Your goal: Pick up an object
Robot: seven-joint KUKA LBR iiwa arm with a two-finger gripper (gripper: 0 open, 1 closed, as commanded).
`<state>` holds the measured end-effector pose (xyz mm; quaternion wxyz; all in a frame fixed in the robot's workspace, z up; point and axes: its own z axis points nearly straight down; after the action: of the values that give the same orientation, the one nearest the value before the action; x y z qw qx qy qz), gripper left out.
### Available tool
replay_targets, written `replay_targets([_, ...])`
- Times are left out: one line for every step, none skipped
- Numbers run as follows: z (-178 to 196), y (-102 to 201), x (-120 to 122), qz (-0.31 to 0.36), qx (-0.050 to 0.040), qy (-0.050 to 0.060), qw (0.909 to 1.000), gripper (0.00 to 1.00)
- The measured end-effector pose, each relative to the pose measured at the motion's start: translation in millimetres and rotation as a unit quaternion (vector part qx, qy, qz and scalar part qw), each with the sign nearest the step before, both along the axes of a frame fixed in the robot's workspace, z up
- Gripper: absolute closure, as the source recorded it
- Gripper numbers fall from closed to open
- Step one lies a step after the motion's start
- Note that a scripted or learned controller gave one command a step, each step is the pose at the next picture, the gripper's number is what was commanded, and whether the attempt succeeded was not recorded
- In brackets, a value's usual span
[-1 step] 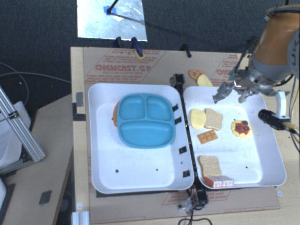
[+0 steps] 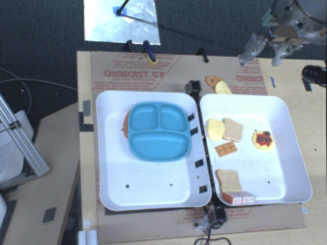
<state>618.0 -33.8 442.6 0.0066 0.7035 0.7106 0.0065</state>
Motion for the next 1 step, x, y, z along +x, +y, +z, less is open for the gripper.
replay_targets([98.5, 28.4, -23.8, -0.001, 0.0002, 0.003, 1.0, 0.0])
